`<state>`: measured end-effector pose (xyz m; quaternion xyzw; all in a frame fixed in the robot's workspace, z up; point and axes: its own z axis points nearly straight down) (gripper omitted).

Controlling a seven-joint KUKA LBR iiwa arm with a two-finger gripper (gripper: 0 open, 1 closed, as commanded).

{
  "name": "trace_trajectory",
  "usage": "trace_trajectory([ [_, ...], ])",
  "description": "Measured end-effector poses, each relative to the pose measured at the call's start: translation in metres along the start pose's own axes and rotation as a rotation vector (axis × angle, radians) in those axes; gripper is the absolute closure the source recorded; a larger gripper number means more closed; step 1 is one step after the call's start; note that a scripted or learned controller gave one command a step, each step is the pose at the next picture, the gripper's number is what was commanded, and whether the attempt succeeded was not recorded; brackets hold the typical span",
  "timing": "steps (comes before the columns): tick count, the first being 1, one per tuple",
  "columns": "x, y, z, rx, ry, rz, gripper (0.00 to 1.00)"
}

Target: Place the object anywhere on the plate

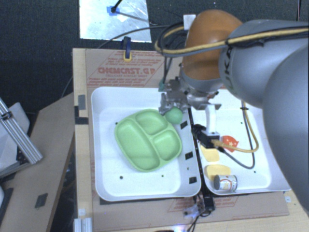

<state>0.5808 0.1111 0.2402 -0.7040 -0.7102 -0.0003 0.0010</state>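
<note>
Camera view looks down on two white bins; the left bin (pixel 104 178) holds a green plate (pixel 147 139) with three sections, sitting at frame centre. The gripper (pixel 170 105) hangs over the plate's upper right rim, and a small green ball (pixel 174 114) sits right beneath it, seemingly pinched between the fingertips, presumably carried there so it can drop onto the plate. It hovers near the rim, so a release might land it on the edge. In the right bin (pixel 263 175), lower right of frame, lie yellow blocks (pixel 215 162), a can (pixel 225 182) and a red piece (pixel 229 142).
</note>
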Motion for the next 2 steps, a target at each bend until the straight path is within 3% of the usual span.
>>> trace_trajectory([
  [1, 0.0571, -0.0096, 0.0165, 0.001, 0.000, -0.001, 1.00],
  [2, 0.0534, -0.0085, 0.0156, -0.001, -0.001, 0.005, 0.00],
])
